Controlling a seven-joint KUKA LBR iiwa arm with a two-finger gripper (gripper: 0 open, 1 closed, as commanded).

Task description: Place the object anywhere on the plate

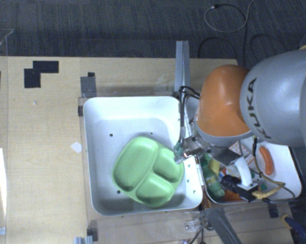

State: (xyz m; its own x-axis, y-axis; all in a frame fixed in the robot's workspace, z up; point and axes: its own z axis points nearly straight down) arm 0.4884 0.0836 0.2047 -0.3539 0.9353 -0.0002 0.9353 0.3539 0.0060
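Note:
A light green plate (145, 170) with three compartments lies in the left white bin (102, 126), toward its front right. My gripper (182, 152) hangs at the plate's right edge, close to the wall between the two bins. The grey arm with its orange band (221, 108) covers most of the right bin (296, 181). Several small toy objects lie in that bin: an orange sausage-shaped piece (266, 160), a white piece (243, 168) and green and yellow pieces (213, 168). I see no object on the plate's surface.
The left bin's back and left floor is bare white. A metal post (182, 62) rises behind the divider between the bins. Cables (224, 14) lie on the dark floor beyond the wooden bench (38, 149). Black markers (39, 72) sit at the bench's back left.

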